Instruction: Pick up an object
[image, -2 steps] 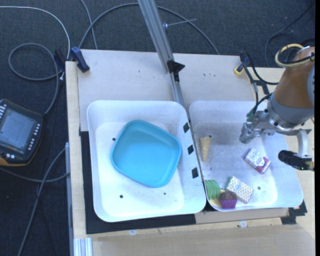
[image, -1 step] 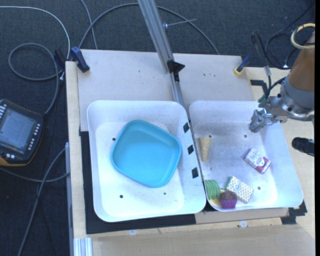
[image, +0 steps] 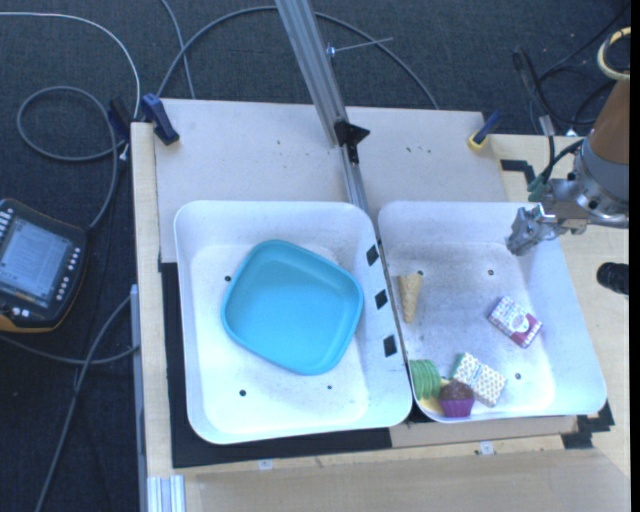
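Observation:
My gripper (image: 522, 238) hangs over the far right part of the right bin (image: 570, 300), above bare bin floor. Nothing shows between its fingers. A small pink and white packet (image: 514, 322) lies below it toward the bin's right side. A pale cone (image: 411, 294) rests near the bin's left wall. At the front of the bin sit a green piece (image: 427, 377), a purple piece (image: 457, 399) and a white patterned packet (image: 481, 378), close together.
The left bin (image: 200, 400) holds a large light-blue square plate (image: 292, 305). A metal rail (image: 322, 80) runs from the top down between the bins. Cables and a teach pendant (image: 35, 262) lie on the floor at left.

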